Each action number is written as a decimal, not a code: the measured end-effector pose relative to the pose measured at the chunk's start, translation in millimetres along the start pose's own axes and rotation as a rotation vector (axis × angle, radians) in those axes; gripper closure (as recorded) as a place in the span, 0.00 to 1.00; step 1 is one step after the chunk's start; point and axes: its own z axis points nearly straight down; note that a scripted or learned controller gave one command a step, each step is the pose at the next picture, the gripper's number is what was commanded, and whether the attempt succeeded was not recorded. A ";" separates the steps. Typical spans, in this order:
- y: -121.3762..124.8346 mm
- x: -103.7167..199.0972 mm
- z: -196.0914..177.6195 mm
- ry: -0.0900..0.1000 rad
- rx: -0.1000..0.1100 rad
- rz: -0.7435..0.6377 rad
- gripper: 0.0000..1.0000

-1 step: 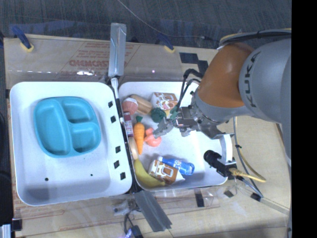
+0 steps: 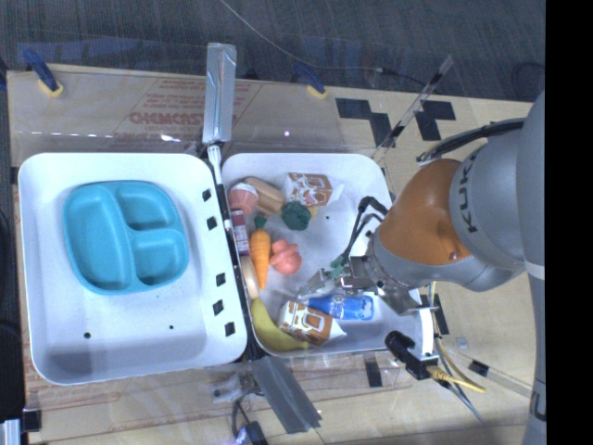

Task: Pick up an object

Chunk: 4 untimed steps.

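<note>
On the left sits a shallow white plastic bin (image 2: pixel 56 276). Inside it lies a light blue plastic tray with three dips (image 2: pixel 127 235), a bit toward the top of that bin.

Just to the right of the first bin, touching it, is a second shallow white bin (image 2: pixel 371 174). This bin is the landmark for the rest. Along its left wall lie a pink and tan toy sausage roll (image 2: pixel 255 196), a small dark red tube (image 2: pixel 241 235) and an orange toy carrot (image 2: pixel 260 256). A yellow toy banana (image 2: pixel 271 332) curves in its bottom left corner. Near the carrot, more to the middle, rests a pink toy fruit (image 2: pixel 285 258). Near the top of the bin lie a green toy broccoli (image 2: pixel 296 215) and a small white and orange box with a picture (image 2: pixel 309 191). Near the bottom edge lies another small orange and white box (image 2: pixel 309 321), touching the banana. Beside that box, to its right, is a blue and white packet (image 2: pixel 349 308).

The grey arm with the orange band (image 2: pixel 422 225) reaches over the right side of this bin. Its gripper (image 2: pixel 341 276) hangs low in the bin, just above the blue packet. The fingers are too blurry and hidden to tell how wide they are or if they hold a thing.

Both bins sit on a tan wooden table (image 2: pixel 111 100).
</note>
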 end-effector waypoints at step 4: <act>145.1 61.1 15.8 -0.001 0.013 -0.516 0.00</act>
